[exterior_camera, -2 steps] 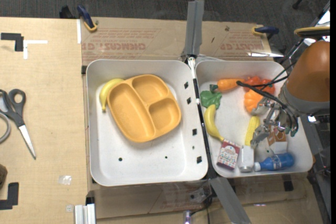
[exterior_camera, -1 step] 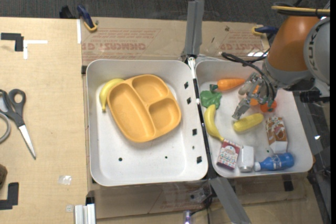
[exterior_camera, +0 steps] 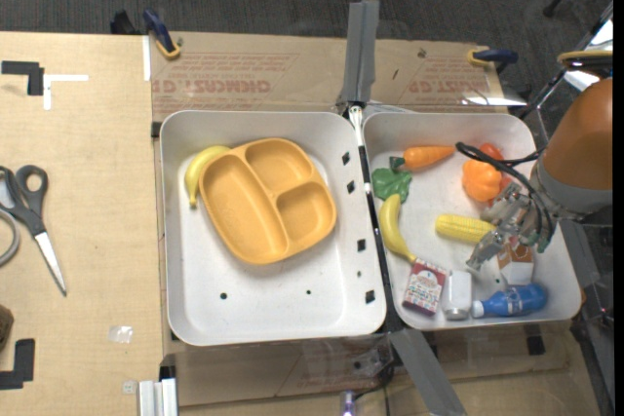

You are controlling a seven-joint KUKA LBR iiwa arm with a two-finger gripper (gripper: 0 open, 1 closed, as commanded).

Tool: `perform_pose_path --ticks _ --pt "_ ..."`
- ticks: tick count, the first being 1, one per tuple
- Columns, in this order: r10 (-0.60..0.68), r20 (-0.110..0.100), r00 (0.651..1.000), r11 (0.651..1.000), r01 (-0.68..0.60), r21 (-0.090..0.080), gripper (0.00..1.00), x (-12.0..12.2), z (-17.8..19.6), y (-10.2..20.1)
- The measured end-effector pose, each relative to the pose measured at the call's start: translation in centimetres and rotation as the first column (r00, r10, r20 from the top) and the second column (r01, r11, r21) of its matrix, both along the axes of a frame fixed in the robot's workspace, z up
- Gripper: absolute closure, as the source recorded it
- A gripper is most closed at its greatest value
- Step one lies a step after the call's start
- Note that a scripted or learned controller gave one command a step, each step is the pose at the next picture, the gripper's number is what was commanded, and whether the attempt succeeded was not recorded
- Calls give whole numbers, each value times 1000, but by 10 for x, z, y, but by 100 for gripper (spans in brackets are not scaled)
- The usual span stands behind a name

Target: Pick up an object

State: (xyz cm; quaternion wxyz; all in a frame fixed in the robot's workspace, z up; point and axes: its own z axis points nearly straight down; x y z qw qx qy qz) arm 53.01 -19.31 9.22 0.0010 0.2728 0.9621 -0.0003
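- Nearest the camera, along the front wall of the right white bin (exterior_camera: 522, 126), a blue plastic bottle with a white cap (exterior_camera: 511, 302) lies on its side; to its left stands a small pink-and-white printed carton (exterior_camera: 424, 290).
- Just above the bottle, the metal two-finger gripper (exterior_camera: 495, 245) hangs low over the right part of that bin; whether its fingers are open or closed cannot be told, and nothing is visibly held between them.
- A yellow toy corn cob (exterior_camera: 463, 228) lies just left of the gripper, close to its tip; contact cannot be confirmed.
- A slim yellow toy banana (exterior_camera: 392, 227) lies further left, near the bin's left wall, with a green leafy toy piece (exterior_camera: 390, 182) above it.
- Behind the gripper sits an orange rounded toy fruit (exterior_camera: 481, 178); an orange toy carrot (exterior_camera: 426, 156) lies toward the bin's far wall.
- The left white bin (exterior_camera: 195, 297) holds an orange three-compartment plastic plate (exterior_camera: 263, 200), with a second yellow banana (exterior_camera: 200, 170) touching its left rim.
- Grey-handled scissors (exterior_camera: 34, 219) lie on the bench, well to the left.
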Motion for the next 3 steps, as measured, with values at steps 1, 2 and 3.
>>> perform_pose_path --ticks 1,2,3 --pt "-148 -1 989 989 148 6 0 -39 0 -5" --pt "-116 0 993 993 116 1 0 47 0 51" --pt "-113 4 994 994 113 -2 100 48 10 51"
